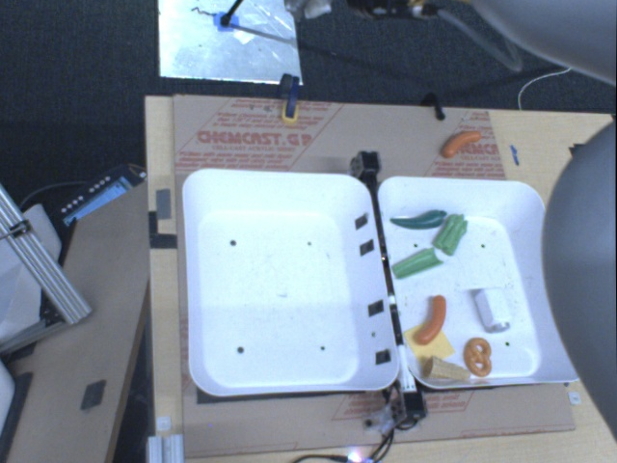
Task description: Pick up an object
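Three green vegetables [429, 239], two sausages [436, 312], one pretzel [477, 356], right bin [521, 201]

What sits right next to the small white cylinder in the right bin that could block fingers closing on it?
Nothing touches the small white cylinder. The orange sausage lies apart toward the bin divider, and the brown pretzel lies apart on its near side.

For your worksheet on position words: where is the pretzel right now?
The pretzel lies in the right bin, near its front edge, beside the cheese wedge.

The grey arm [578, 258] looms along the right edge (blurred, close).
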Motion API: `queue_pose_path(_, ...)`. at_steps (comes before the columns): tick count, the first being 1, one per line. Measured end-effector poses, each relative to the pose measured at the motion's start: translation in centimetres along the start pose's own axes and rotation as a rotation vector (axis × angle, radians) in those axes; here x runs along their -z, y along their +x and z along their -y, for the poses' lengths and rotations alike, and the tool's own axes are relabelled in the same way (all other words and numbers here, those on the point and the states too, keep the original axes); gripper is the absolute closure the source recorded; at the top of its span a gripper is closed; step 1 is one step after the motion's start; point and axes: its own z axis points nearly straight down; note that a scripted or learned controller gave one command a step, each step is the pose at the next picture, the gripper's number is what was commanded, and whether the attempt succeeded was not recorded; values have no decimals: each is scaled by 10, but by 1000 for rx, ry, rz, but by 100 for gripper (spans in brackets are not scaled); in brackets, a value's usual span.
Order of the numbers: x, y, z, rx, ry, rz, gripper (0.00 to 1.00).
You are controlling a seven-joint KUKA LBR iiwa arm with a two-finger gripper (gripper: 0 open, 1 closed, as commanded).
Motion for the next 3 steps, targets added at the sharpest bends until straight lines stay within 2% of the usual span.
queue_pose_path(1, -1, 0, 0, 1, 1, 0, 0)
queue_pose_path(2, 11, 0, 0, 6, -2, 0, 100)
queue_pose_path(3, 11, 0, 0, 7, -1, 0, 0)
